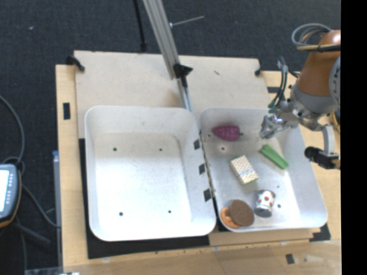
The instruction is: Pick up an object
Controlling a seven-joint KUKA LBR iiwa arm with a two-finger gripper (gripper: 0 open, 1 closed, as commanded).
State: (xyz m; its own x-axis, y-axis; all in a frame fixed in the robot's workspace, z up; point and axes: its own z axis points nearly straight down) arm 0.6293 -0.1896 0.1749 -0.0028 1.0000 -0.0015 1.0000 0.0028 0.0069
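Locate the arm (316, 76) at the right edge of the frame, with the gripper (268, 127) hanging over the upper part of the right bin (309, 182). You cannot tell whether its jaws are apart or together; nothing shows between them.

The right bin contains:
- a purple grape-like bunch (226, 132), upper left, left of the gripper
- a green bar (274, 156), just below the gripper
- a patterned cream block (243, 169), centre
- a small silver can (264, 203), lower centre
- a brown disc (241, 212) on an orange piece, lower left corner

The left bin (92, 153) sits alongside
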